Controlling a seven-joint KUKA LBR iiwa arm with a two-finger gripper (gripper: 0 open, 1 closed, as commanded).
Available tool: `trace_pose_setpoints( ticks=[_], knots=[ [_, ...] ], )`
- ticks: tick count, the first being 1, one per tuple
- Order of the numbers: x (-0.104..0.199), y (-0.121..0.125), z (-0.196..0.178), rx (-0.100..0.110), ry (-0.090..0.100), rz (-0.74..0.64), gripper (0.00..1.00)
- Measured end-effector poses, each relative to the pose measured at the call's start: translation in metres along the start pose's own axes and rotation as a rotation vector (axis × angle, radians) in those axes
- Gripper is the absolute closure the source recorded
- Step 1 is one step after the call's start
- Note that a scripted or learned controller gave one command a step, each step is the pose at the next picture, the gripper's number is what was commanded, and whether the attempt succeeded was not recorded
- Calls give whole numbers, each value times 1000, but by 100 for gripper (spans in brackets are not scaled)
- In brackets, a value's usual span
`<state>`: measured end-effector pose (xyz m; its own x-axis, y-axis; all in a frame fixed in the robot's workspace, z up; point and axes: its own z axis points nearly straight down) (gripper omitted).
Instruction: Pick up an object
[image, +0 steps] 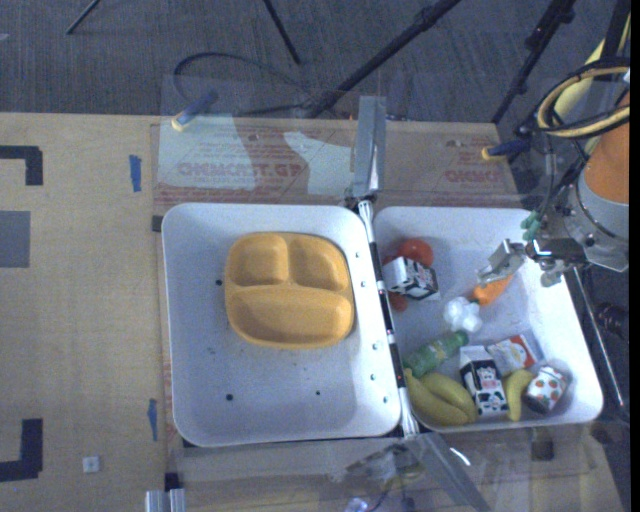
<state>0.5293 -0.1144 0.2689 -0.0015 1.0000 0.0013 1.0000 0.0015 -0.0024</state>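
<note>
A robotics lab: black tripod legs (400, 45) on grey carpet (120, 50), blue tape marks (135, 172) on the pale wooden desk (70, 330), two shallow white bins (190, 400).

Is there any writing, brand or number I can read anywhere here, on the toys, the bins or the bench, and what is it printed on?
Clear plastic sheet behind the bins: reddish mirrored lettering, too blurred to read.
Second stretch of reddish lettering behind the right bin: also unreadable.
Small black-and-white cartons and: printed patterns, too small to read.
Red-and-white packet: print too small to read.
No text can be quoted with certainty.
</note>
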Motion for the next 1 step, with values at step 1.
trace_pose_setpoints(
  ticks=[1],
  knots=[
    [-23,33,59,0,0,-3,0]
  ],
)
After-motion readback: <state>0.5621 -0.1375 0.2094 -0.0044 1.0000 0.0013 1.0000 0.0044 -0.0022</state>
